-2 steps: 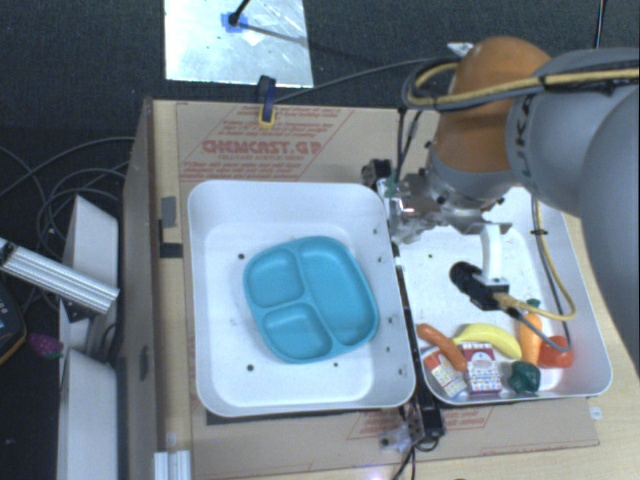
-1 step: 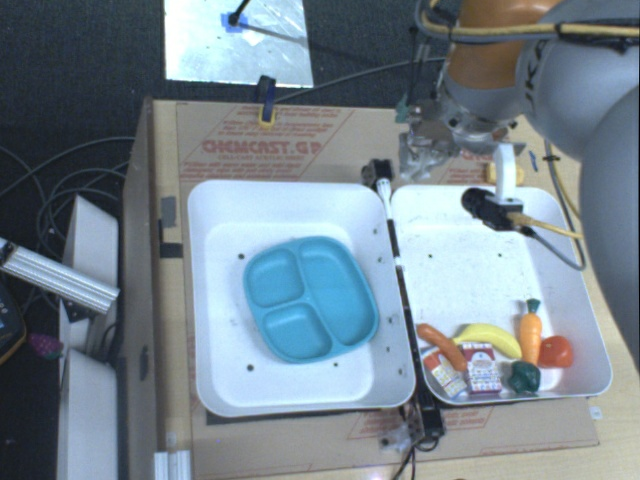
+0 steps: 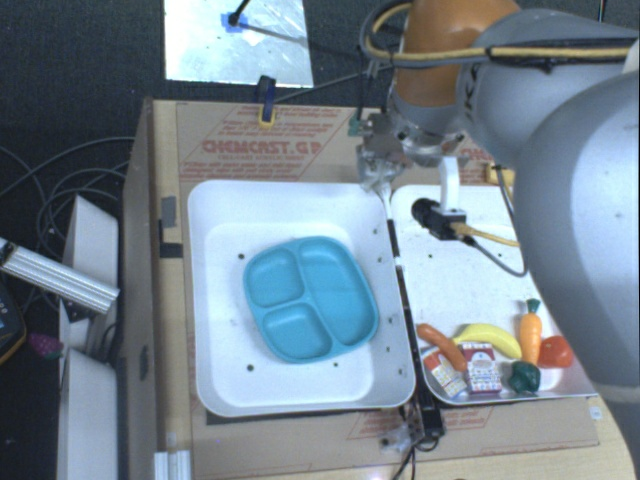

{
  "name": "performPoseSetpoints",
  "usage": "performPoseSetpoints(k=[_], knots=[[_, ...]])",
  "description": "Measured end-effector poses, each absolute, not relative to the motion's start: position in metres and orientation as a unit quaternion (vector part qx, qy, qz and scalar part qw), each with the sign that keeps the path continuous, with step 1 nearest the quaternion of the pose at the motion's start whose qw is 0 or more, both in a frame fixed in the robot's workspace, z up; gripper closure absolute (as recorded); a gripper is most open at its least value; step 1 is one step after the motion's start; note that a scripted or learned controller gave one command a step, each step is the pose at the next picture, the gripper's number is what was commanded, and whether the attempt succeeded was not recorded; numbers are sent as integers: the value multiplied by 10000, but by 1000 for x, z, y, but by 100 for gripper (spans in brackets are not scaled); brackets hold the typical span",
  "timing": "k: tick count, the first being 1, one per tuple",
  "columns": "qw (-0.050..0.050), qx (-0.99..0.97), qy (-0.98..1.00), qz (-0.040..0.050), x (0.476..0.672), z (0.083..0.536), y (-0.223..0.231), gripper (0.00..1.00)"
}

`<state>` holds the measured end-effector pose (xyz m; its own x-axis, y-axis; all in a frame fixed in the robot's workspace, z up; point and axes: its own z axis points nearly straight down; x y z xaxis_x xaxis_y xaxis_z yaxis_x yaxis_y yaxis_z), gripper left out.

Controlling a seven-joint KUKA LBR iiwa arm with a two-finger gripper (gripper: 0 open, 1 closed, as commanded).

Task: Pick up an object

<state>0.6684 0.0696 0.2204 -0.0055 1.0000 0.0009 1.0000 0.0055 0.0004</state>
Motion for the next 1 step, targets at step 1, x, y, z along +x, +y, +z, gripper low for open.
performPoseSetpoints(k=[1], knots=[[-8,-7066,-7076,-7,647,234,67,100]])
